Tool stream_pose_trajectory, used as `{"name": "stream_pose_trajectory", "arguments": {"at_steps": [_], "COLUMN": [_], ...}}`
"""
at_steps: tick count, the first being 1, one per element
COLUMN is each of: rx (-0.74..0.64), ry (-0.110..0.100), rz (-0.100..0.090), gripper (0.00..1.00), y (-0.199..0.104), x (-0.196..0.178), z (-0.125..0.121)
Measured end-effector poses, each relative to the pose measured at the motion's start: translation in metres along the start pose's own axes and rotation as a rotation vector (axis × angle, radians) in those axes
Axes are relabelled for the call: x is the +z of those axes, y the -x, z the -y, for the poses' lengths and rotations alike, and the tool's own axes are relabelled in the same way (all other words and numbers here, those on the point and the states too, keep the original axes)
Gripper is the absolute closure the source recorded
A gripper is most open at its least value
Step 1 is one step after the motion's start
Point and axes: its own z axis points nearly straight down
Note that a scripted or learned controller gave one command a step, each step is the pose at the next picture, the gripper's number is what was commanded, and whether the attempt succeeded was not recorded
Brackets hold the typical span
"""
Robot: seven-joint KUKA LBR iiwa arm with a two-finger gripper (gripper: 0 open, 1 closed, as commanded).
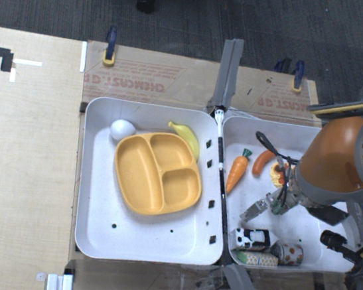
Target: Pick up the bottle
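Note:
The bottle point(252, 238) is small with black and white patches. It lies on its side near the front wall of the right bin point(325, 265). My gripper point(251, 215) hangs from the grey and orange arm point(333, 162) and points down and to the left. Its tip is just above the bottle in the picture, and nothing is seen in its grasp. I cannot tell whether it touches the bottle.
A patterned can point(291, 253) and a flat box point(258, 259) lie beside the bottle. A carrot point(237, 171), a red-orange item point(263, 162) and a black spoon point(266, 145) lie farther back. The left bin point(90, 222) holds a yellow divided plate point(158, 171), a banana point(187, 138) and a white ball point(123, 128).

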Motion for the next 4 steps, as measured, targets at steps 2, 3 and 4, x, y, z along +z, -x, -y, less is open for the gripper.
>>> {"name": "stream_pose_trajectory", "arguments": {"at_steps": [2, 3, 4], "rx": [-0.298, -0.24, -0.241], "ry": [0.002, -0.001, 0.003], "rz": [0.001, 0.0, 0.006], "gripper": [0.0, 0.0, 1.0], "y": [0.122, 0.164, 0.165], "x": [-0.001, 0.0, -0.011], "z": [0.022, -0.039, -0.041]}}
